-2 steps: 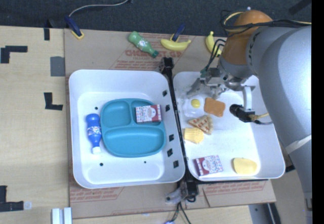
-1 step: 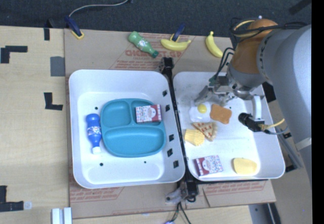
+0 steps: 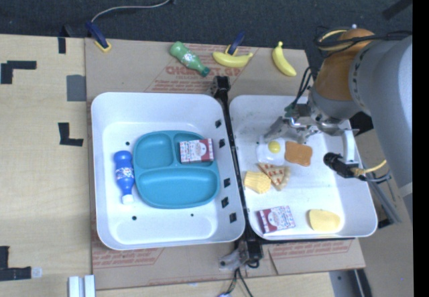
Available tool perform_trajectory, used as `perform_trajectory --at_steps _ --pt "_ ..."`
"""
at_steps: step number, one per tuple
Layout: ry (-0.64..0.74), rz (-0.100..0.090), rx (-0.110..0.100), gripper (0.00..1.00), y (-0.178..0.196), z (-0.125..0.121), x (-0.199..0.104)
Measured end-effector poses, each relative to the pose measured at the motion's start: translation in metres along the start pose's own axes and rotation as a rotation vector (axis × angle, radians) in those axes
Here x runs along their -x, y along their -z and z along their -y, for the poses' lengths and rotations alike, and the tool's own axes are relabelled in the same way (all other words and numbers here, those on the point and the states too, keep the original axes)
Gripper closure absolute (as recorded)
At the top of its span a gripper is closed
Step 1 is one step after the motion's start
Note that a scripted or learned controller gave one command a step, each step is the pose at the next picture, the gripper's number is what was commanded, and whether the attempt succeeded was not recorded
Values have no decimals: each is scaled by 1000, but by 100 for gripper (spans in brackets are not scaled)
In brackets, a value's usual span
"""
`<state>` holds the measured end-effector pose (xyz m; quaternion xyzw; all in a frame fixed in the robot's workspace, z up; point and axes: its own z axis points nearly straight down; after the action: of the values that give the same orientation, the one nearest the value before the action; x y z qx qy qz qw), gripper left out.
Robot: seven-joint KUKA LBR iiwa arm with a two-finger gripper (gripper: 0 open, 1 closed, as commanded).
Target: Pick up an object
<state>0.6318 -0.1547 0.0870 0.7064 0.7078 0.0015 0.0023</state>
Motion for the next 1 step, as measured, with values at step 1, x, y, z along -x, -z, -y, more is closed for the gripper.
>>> perform_trajectory --at_steps 1 --pt "-2 2 1 0 1 33 32"
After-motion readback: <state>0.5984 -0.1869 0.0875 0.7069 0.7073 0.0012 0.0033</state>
